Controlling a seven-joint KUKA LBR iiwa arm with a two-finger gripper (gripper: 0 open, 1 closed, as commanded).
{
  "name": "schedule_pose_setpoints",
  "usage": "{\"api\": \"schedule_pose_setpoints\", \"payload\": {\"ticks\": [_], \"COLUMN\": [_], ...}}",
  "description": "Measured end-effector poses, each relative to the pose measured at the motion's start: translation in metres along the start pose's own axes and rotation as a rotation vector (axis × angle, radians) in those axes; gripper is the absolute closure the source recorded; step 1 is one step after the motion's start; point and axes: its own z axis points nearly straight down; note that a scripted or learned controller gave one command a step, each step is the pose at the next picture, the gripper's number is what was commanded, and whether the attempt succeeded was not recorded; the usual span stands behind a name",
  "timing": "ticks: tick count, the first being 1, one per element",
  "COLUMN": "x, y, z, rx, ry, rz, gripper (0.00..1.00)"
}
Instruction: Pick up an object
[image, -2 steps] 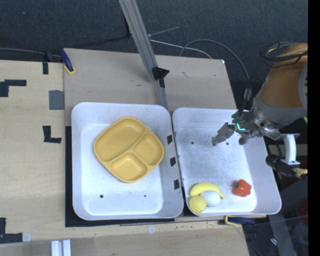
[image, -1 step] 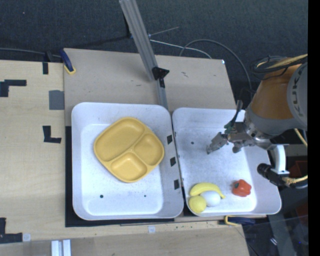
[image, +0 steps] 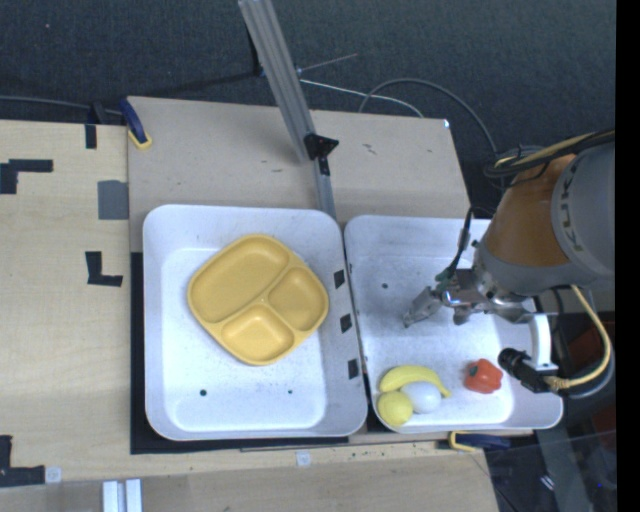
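My gripper (image: 435, 318) hangs over the middle of the right bin (image: 400, 250), its fingers spread open with nothing between them. Below it, along the bin's near edge, lie a yellow banana (image: 412, 376), a yellow lemon (image: 395, 408) and a small white ball (image: 427, 399), all touching one another. A red pepper-like toy (image: 483, 375) sits to their right, apart from them and just below the wrist. The gripper touches none of these.
A yellow divided plate (image: 258, 298) lies in the left bin (image: 170, 400). A grey metal pole (image: 290, 90) slants down to the bins' shared far corner. Cables and a black fitting (image: 520, 365) hang by the right bin's right wall.
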Motion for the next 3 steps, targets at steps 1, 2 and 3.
{"api": "schedule_pose_setpoints", "payload": {"ticks": [1, 2, 3], "x": [0.000, 0.001, 0.002], "y": [0.000, 0.000, -0.002], "z": [0.042, 0.031, -0.032], "rx": [-0.008, -0.008, -0.013], "ry": [-0.002, 0.000, -0.001], "rz": [-0.001, -0.001, -0.001], "gripper": [0.00, 1.00, 1.00]}}
